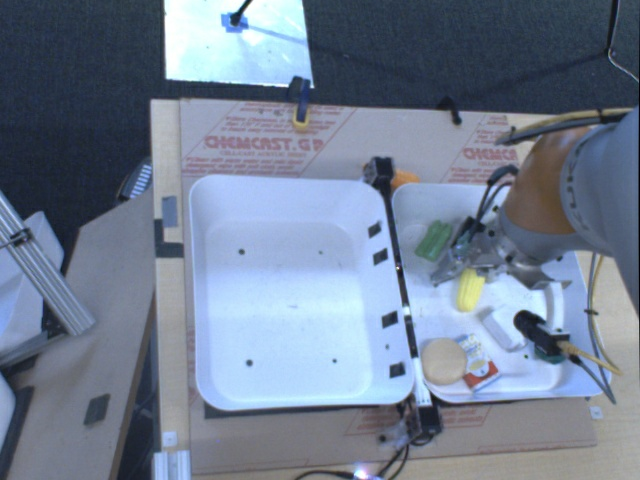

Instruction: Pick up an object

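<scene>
Bins: right bin (575, 268) holds all objects. Arm (590, 183) reaches in from right. Gripper (462, 264) sits over the yellow corn (469, 289), long axis near-far; jaw state cannot be told. Green block (434, 239) far-left, round bun (444, 361) near.

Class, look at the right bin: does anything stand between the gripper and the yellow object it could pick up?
Nothing visible does. The gripper sits right at the yellow object, by its upper end. The green object lies beside it to the upper left, not between them.
</scene>
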Controlling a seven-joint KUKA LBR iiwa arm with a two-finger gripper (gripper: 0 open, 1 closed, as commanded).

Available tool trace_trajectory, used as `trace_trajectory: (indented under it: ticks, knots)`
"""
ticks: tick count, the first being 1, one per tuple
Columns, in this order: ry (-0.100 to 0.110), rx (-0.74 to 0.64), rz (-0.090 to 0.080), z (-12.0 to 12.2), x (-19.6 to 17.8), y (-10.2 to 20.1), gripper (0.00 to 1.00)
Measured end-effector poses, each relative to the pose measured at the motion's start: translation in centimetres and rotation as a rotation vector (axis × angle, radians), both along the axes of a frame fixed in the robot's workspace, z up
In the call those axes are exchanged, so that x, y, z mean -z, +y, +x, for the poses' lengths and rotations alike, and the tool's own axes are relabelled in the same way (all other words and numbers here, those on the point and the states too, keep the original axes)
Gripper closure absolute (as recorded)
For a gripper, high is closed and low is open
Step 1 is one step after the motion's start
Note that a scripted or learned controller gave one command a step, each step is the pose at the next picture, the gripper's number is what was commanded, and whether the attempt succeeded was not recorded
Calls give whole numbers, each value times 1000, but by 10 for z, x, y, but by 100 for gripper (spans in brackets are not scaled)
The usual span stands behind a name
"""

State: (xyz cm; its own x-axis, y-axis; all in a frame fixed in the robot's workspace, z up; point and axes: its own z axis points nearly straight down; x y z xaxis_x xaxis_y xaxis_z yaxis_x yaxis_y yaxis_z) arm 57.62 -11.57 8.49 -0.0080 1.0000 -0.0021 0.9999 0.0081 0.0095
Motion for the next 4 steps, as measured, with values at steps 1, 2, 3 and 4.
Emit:
trace_trajectory:
  ticks: [1,2,3,4]
  knots:
    - [9,10,0,-17,0,-33,0]
    - [6,4,1,-16,-11,-31,100]
    - [-2,-4,3,5,-133,42,100]
    - [7,-5,6,-8,-149,126,100]
